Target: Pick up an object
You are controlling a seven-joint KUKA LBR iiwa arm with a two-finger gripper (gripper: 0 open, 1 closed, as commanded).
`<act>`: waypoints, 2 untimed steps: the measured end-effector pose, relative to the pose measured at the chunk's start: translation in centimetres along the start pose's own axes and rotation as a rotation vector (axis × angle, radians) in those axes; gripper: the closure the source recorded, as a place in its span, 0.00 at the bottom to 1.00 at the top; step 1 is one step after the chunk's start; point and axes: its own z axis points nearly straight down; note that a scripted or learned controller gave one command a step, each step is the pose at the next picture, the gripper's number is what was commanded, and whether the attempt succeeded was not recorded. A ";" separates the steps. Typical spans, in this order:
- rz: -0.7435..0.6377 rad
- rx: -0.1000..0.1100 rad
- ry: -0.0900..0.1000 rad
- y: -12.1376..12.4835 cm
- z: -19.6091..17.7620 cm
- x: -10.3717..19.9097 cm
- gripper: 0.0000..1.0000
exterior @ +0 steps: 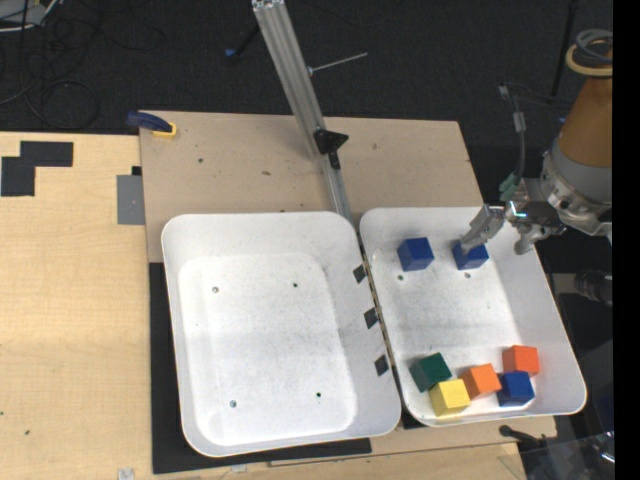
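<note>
The right white bin (462, 318) holds several cubes. Two blue cubes lie near its far edge, one (415, 253) toward the left and one (470, 256) further right. In the near right corner sit a green cube (431, 371), a yellow cube (450, 395), an orange cube (483, 379), a red-orange cube (521, 359) and another blue cube (516, 387). My gripper (500, 236) hangs over the bin's far right corner, open, with nothing between its fingers. Its left finger (479, 231) is just above the right-hand blue cube.
The left white bin (260, 328) lies beside the right one, with black clips (368, 316) along the shared edge. A slanted aluminium bar (295, 78) rises behind the bins. A blue and yellow clamp (155, 123) lies at the board's far left corner.
</note>
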 end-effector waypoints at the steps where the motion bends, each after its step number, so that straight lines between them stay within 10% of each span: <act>1: 0.001 -0.005 -0.001 0.1 -0.3 -0.1 0.00; 2: 0.002 0.002 0.000 -0.1 6.2 -0.2 0.00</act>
